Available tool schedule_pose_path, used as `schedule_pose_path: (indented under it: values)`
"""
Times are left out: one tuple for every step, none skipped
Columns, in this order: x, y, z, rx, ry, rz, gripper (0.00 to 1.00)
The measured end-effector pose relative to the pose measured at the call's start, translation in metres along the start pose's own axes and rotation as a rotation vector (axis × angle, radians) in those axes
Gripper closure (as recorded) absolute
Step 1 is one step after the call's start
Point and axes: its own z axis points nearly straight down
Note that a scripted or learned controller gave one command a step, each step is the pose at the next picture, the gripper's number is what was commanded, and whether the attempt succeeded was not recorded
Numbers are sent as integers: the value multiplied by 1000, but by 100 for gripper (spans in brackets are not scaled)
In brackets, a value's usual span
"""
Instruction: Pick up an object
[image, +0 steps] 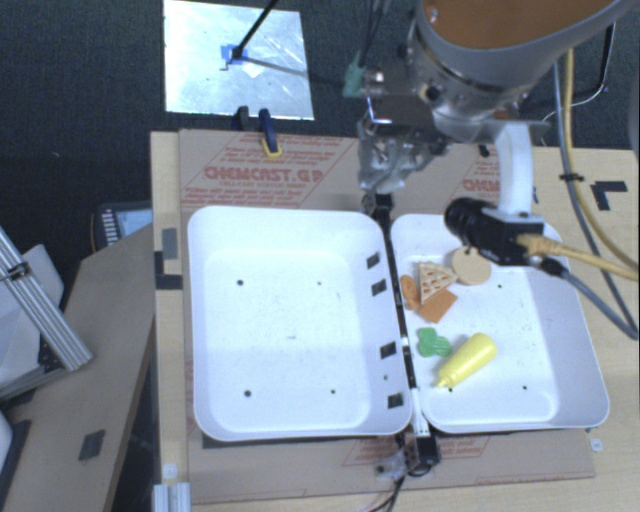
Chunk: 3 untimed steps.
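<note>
Hanging pincer: the pincer (383, 190) hangs above the far end of the clipped seam (396, 310), over the back rims of both bins. Nothing is seen in it. Whether it is apart or together cannot be told from this slant.
Why there: probably a ready pose, since up at the seam's end it is clear of every wall and can drop to either side.
Task things: all the candidates lie to the view's right of the seam, in the stocked bin (590, 392), and none is lifted.
Cluster: a triangular cracker (432, 279) overlaps an orange piece (437, 305) near the seam's middle, and a tan disc (471, 267) lies just beyond them, farther from the seam.
Loose pair: a green piece (433, 344) sits close to the seam, touching or nearly touching the neck of a yellow bottle (467, 358) that lies tilted away from the seam.
Edges: the green and orange pieces lie near the seam wall, so a descent there could clip the rim or the black clips.
Open room: the bottle's body points into bare floor on its side away from the seam, which looks like the easiest place to come down.
Other bin: the plain bin (290, 330) across the seam offers wide flat floor.
Tabletop: the tabletop (110, 300) carries a cardboard sheet (255, 172) under both bins.
</note>
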Motion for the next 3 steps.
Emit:
schedule_pose_path:
  values:
    - [56, 3, 2, 2, 0, -11, 100]
    - [53, 3, 2, 2, 0, -6, 0]
    - [53, 4, -10, -1, 2, -8, 100]
